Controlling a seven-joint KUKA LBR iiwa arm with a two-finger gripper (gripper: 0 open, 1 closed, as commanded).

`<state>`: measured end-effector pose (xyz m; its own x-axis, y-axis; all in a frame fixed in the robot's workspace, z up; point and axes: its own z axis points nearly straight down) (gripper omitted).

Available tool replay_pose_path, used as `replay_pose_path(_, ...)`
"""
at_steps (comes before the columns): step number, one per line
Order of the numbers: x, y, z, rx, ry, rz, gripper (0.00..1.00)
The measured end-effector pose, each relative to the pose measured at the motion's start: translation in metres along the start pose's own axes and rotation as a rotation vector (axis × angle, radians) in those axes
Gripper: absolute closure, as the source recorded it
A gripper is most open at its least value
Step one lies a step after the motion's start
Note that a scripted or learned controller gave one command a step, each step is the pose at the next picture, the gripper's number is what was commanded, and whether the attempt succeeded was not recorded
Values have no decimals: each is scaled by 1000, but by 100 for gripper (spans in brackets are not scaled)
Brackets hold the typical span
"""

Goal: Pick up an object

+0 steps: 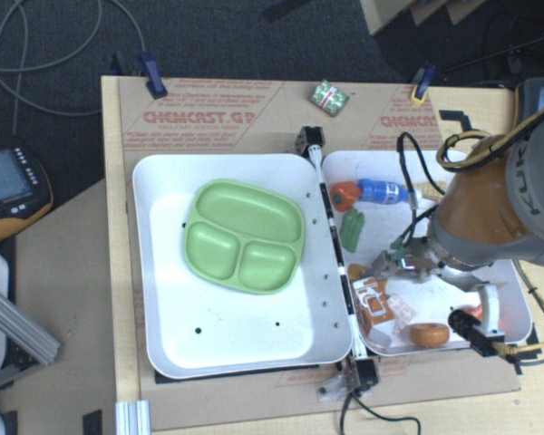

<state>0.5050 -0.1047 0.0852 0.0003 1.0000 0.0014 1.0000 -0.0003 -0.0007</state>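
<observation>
You cannot tell how the jaws of the gripper point(401, 263) stand, low in the right bin point(517, 329) at the frame's right, just above an orange-and-white packet point(374, 299) and a brown bun point(429, 335), while the green tray point(245, 236) lies in the left bin point(163, 333).
</observation>
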Motion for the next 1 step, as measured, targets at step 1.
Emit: replay_pose_path(1, 8, 67, 0, -3, -1, -1, 0)
